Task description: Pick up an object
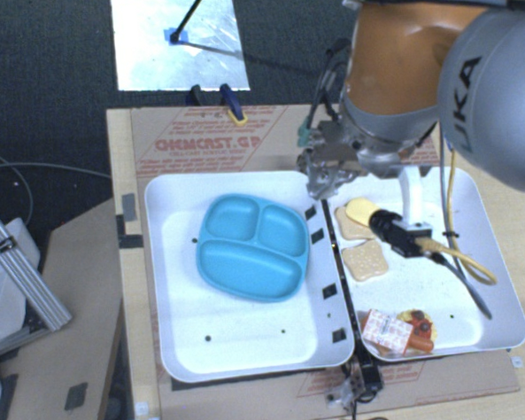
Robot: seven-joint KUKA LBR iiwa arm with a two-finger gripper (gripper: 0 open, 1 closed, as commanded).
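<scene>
arm (pixel 467 68) cropped (top, right), right bin (pixel 501 261) partly hidden

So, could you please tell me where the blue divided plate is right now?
The blue divided plate lies in the left bin of the camera view, near that bin's centre, just left of the divider between the two bins.

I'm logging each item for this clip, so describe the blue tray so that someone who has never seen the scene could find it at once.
Two shallow white bins sit side by side on the bench; look in the left bin. The blue tray lies near its middle, a rounded plate split into three compartments. It is the one bright blue thing in the bins, far larger than the toast-like pieces in the right bin.
</scene>
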